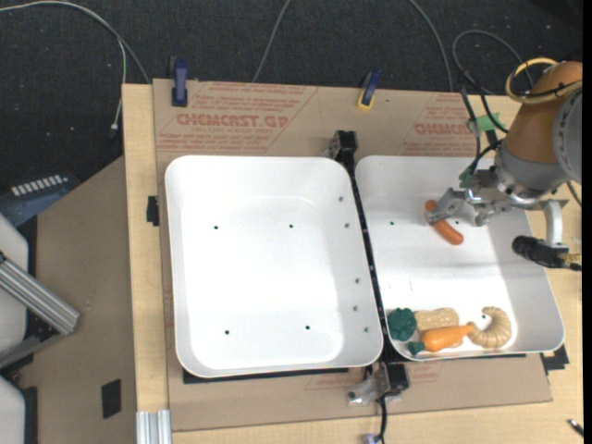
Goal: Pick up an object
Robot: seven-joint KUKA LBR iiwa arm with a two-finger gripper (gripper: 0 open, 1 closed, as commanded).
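A red-orange sausage-shaped toy (pixel 448 230) lies in the upper middle of the right bin (pixel 518 285). My gripper (pixel 467 207) hangs right above the toy's upper end, reaching in from the right under the orange-banded wrist (pixel 541 109). The toy's top end sits partly under the gripper. At the right bin's front edge lie a dark green piece (pixel 401 323), a beige peanut-shaped piece (pixel 436 318), an orange carrot (pixel 442 339) and a tan curled shrimp-like piece (pixel 494 326).
The left bin (pixel 194 340) stands beside the right one, with a black divider between them. A black part of the arm (pixel 541 250) juts over the right bin's right side. Cables loop behind the bench.
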